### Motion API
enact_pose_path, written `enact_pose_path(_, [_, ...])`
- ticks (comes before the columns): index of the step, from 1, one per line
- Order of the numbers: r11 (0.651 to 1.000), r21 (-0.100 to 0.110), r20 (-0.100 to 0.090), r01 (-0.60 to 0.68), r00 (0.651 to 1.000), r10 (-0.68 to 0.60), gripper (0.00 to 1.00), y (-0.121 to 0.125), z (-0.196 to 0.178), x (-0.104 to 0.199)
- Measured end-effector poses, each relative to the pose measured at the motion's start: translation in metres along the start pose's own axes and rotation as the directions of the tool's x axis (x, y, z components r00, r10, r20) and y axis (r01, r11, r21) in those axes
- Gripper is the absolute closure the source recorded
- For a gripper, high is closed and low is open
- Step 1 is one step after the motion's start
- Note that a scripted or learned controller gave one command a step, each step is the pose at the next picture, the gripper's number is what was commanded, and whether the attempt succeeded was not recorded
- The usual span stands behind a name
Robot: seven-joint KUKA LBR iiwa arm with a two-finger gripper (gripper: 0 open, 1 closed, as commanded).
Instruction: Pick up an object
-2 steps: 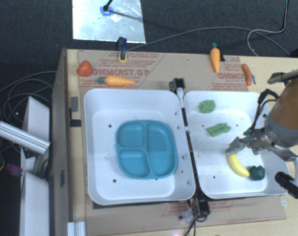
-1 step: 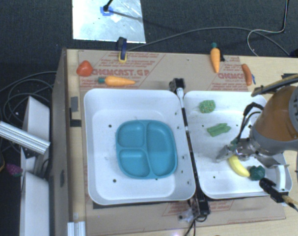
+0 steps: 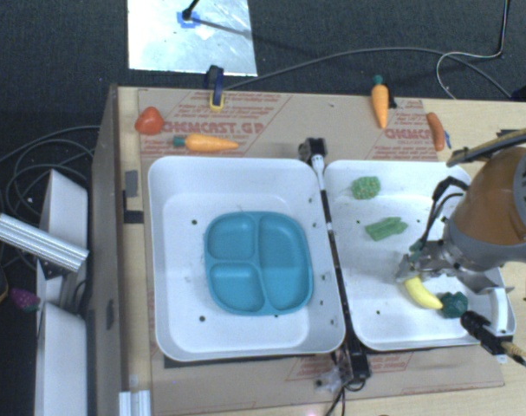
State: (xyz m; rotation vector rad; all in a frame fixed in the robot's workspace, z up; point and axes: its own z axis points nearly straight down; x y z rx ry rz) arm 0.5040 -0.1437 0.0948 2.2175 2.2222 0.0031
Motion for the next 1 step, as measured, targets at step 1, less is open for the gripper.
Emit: enact_pose_path(1, [1.0, -0.002, -0.001, 0.003, 1.0, -0.003, 1.0, 0.0193, -0.0905, 0.0731])
